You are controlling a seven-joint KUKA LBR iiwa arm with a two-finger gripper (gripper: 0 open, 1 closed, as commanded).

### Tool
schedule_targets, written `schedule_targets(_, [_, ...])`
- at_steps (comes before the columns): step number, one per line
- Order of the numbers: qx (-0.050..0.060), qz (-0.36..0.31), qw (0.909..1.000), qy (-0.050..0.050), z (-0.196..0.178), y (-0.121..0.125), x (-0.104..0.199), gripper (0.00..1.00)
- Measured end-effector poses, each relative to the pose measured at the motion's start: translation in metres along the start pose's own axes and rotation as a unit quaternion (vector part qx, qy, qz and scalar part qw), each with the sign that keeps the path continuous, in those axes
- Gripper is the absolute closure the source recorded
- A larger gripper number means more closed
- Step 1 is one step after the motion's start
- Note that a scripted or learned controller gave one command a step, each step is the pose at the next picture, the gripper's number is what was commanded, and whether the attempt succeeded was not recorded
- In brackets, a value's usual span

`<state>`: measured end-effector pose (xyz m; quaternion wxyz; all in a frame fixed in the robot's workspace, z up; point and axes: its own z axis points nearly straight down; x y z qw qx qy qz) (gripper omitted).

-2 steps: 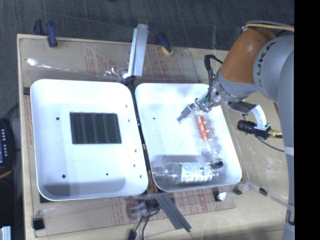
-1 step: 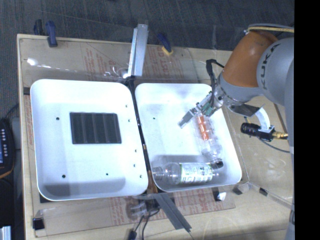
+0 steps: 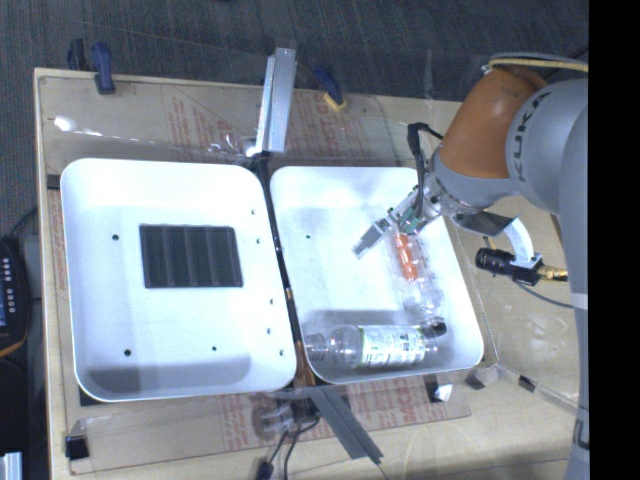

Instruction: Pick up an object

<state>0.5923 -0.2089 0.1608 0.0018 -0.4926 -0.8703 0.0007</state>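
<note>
White left bin [image 3: 100, 268] with dark ribbed mat [image 3: 190, 256]; right bin [image 3: 320, 198] holding two clear plastic bottles: one lying along the near wall [image 3: 375, 345], one with orange label [image 3: 412, 268] beneath the gripper [image 3: 392, 224]. Approach step, judged: gripper poised over orange-label bottle, nothing visibly grasped; open or clenched, cannot tell. Next: descent and closure across the bottle's body.

Bright, even overhead light washes out the two shallow white plastic bins [image 3: 160, 203], hiding surface detail. Soft shadows pool along their near walls. Left of the two-finger gripper [image 3: 385, 230], slightly blurred, glare glints on clear plastic sheeting [image 3: 225, 143].
</note>
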Motion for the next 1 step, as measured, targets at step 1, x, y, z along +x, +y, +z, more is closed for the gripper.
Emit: schedule_targets(1, [0.000,0.034,0.9994,0.000,-0.0002,-0.0030,-0.0005,0.00])
